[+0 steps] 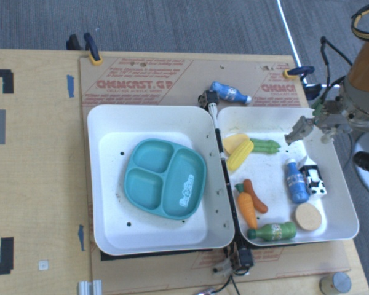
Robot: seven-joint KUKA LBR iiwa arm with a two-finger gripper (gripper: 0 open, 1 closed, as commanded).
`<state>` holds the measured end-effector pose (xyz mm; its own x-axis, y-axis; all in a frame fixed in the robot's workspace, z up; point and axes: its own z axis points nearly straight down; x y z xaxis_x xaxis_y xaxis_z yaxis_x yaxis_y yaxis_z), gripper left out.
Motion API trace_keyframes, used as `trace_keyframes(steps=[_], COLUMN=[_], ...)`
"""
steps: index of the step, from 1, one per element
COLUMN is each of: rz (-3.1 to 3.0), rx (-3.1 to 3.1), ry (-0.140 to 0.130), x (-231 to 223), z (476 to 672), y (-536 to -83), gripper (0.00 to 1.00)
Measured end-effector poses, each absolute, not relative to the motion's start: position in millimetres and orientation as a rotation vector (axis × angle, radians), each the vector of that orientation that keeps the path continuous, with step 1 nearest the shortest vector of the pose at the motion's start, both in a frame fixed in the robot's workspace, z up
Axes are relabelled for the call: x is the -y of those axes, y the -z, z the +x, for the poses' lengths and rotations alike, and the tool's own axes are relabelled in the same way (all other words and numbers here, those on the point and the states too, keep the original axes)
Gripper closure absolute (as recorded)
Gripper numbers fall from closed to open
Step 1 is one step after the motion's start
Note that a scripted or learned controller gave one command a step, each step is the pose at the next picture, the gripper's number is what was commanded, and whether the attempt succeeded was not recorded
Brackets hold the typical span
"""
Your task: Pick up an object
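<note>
A grey robot arm reaches in from the right, its gripper (299,131) poised above the far right part of the right bin (341,183), fingers spread apart and grasping nothing. Nearest the fingertips, just to their left, lies a green pea pod (265,145) touching a yellow corn cob (238,150). Below the fingers, toward the near rim, a blue bottle (297,180) lies beside a small black-and-white object (313,180), with a round tan cookie (309,217) just beyond them. Farther down and to the left of the fingers, two carrots (250,203) rest side by side above a green bottle (273,231) lying on its side against the bin's near wall. Well to the left of the gripper, the left bin (104,183) bears a teal divided plate (166,178). Up and to the left of the fingers, outside both bins, a second blue bottle (229,93) lies on the brown board (135,82).
</note>
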<state>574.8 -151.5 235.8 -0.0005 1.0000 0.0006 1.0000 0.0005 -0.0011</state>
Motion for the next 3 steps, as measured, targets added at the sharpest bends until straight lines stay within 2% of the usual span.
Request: trace_keyframes(steps=[1, 2, 3], rz=[-1.993, -2.000, -2.005], rx=[2.433, 2.423, 2.427], ry=[0.002, -0.001, 0.004], x=[178.4, 196.6, 196.7], z=[583.2, 521.5, 523.4], y=[-85.8, -85.4, -96.5], gripper=[0.00, 0.00, 1.00])
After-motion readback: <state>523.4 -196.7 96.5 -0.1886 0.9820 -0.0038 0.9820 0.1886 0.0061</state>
